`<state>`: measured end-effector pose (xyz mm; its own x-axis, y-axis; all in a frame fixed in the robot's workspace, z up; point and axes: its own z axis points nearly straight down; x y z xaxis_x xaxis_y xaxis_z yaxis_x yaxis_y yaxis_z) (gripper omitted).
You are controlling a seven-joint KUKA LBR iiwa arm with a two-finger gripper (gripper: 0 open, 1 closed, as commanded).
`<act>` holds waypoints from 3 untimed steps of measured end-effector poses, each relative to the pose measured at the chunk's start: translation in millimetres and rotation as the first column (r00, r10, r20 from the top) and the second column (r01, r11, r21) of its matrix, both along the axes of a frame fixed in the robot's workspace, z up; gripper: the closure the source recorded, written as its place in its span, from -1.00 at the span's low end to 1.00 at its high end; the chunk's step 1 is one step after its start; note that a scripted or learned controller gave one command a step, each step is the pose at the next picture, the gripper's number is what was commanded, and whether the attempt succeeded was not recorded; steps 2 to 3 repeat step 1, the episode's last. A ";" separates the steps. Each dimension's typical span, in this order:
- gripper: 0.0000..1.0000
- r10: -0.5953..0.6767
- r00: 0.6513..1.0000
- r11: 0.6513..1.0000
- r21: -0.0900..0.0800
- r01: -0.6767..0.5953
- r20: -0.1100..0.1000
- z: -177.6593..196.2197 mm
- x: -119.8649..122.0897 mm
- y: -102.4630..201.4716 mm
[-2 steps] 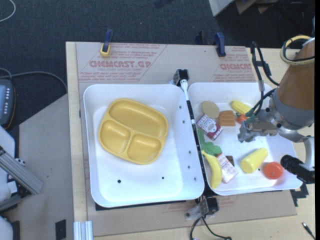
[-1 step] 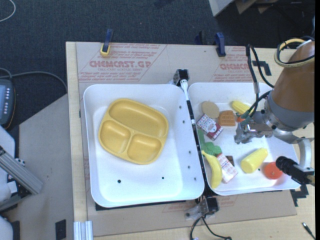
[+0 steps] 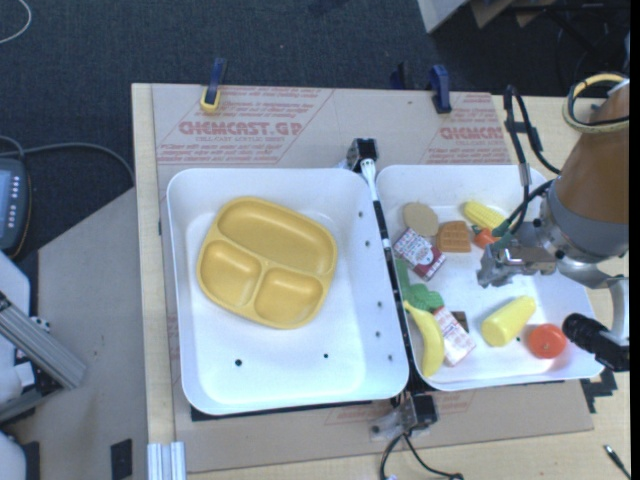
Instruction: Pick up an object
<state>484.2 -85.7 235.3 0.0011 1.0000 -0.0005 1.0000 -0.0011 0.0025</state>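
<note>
The right bin point(image 3: 462, 286) holds several toy foods. A brown cookie point(image 3: 421, 217), a waffle piece point(image 3: 453, 237) and a yellow piece point(image 3: 482, 214) lie at its back. In the front are a banana point(image 3: 430, 336), a yellow lemon-like piece point(image 3: 507, 320) and a red tomato point(image 3: 546, 341). A red and white packet point(image 3: 420, 251) and a green piece point(image 3: 421, 296) lie near the bin's left wall. My gripper point(image 3: 497, 266) hangs low over the middle right of this bin, just above the lemon-like piece and right of the waffle. I see nothing held in it.
A yellow divided plate point(image 3: 268, 263) lies in the left bin point(image 3: 190, 198). A second small packet point(image 3: 458, 336) rests beside the banana. Clamps point(image 3: 213, 86) hold the cardboard at the back. The arm's grey and orange body point(image 3: 598, 183) covers the right bin's far right side.
</note>
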 end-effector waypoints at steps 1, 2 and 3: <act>1.00 0.000 1.000 1.000 0.001 0.000 -0.006 -20.0 5.5 -5.1; 1.00 0.000 1.000 1.000 0.001 0.000 -0.006 -20.0 5.5 -5.1; 1.00 0.000 1.000 1.000 0.001 0.000 -0.006 -20.0 5.5 -5.1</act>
